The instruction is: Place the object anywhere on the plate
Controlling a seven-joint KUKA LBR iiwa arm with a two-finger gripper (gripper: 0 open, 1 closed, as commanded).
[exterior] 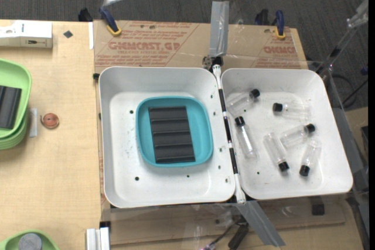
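Vials (275,140) scattered in right bin (328,178); teal plate (202,120) in left bin (117,184).

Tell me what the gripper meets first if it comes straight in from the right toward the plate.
Probably the right bin at its rim, then the vials lying in it, before the plate in the left bin. Height is unclear from above, so it might pass over them.

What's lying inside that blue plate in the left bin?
A black ribbed block lies flat inside the teal plate, covering most of its floor. Whatever is beneath the block is hidden.
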